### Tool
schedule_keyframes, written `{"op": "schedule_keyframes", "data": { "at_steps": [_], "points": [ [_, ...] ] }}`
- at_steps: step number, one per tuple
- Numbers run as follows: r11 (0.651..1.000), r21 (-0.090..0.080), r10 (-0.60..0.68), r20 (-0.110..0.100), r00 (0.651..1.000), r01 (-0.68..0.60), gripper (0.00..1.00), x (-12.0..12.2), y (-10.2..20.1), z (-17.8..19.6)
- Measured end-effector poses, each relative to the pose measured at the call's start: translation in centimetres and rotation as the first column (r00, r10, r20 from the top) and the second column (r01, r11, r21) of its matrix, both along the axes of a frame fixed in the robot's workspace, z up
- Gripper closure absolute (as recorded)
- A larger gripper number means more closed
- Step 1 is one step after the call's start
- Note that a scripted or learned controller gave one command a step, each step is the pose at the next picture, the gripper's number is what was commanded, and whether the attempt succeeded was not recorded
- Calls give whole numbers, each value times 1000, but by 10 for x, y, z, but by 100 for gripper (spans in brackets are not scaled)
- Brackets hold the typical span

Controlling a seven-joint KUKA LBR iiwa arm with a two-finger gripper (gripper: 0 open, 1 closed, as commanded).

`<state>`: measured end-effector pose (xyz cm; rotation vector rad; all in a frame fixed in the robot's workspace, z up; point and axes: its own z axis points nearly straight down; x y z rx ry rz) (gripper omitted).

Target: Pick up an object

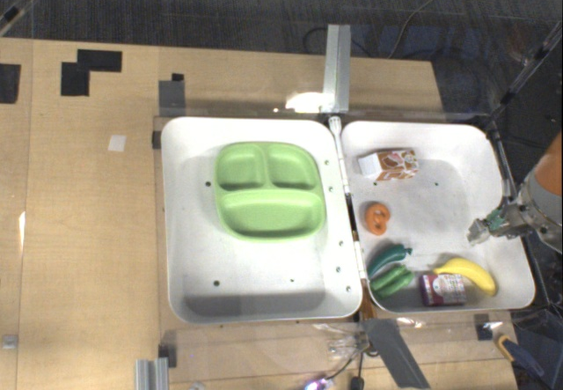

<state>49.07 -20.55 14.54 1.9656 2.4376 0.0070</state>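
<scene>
At the right edge of the right bin (493,140), the end effector (489,227) hangs low over the white floor, near the rim, and I cannot tell how it is set or whether it has anything in it; nothing is seen in it from this angle. The arm (547,181) comes in from the right, with its orange band just visible. The objects to choose from all lie in this right bin: a small carton (388,165) at the far side, an orange round fruit-like toy (377,217) by the left wall, a green pepper-like toy (390,268) at the near left, and a yellow banana (468,275) touching a dark purple can (442,289) at the near side. The left bin (189,291) holds a green divided plate (267,188). The table (79,230) is light wood. In my judgement the step is the approach, and the banana is the closest candidate, just to the near-left of the end effector. To do it well, the tool should come down straight over the middle of the banana, across its narrow width. It should keep away from the can, which touches it, and from the bin wall. If the banana is too crowded, the carton stands well apart from the others and would be an easier target.
</scene>
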Motion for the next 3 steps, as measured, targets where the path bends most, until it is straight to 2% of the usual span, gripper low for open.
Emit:
{"op": "schedule_keyframes", "data": {
  "at_steps": [1, 2, 3],
  "points": [
    [1000, 0, 0, 0, 1000, 0, 0, 0, 0, 0],
    [991, 2, 131, -7, 991, -131, 0, -2, 1, -45],
    [987, -2, 161, 1, 987, -161, 0, 0, -1, -53]
  ]
}}
